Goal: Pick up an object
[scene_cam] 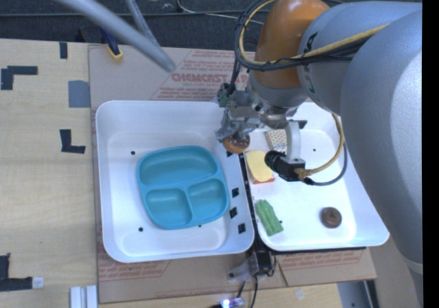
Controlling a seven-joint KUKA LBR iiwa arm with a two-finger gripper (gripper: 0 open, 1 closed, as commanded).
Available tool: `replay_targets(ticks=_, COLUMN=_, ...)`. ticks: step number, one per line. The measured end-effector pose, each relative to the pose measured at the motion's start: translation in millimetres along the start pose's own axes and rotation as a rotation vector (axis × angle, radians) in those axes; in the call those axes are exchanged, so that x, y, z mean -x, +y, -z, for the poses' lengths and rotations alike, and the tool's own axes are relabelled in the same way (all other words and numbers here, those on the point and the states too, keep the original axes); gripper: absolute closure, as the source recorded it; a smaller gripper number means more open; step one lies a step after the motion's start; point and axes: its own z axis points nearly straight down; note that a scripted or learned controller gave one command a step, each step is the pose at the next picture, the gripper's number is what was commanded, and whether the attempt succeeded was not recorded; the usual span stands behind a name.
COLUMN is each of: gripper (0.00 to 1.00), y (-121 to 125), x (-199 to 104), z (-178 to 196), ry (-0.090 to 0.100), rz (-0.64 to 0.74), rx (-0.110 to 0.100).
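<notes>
The grey arm (384, 114), the item nearest the camera, is seen filling the right side of the view, with its orange band (288, 32) above the wrist. Working from the left, a pale wooden bench top (41, 183) marked with dark tape pieces is observed, then a cardboard sheet (199, 70) on which both bins are set. In the left bin (113, 183) a blue divided tray (183, 185) is found lying flat, three compartments visible. The gripper (236, 136) is positioned over the dividing rims between the two bins, near their far end. A small brown, roundish object (239, 142) is seen at the fingertips; whether it is pinched between the fingers cannot be told, and the finger spacing cannot be made out. In the right bin (363, 231) a yellow block (259, 166) is noted just beside the gripper, with a patterned item (276, 138) behind it, partly hidden. A green ridged piece (269, 217) is located near the front left corner of that bin. A small brown disc (331, 217) is recorded well apart to its right.
</notes>
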Motion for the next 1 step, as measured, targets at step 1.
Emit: replay_targets(ticks=1, gripper=1.00, y=17.8, x=-42.2, z=-7.8, ry=-0.001, rz=-0.001, rx=-0.002)
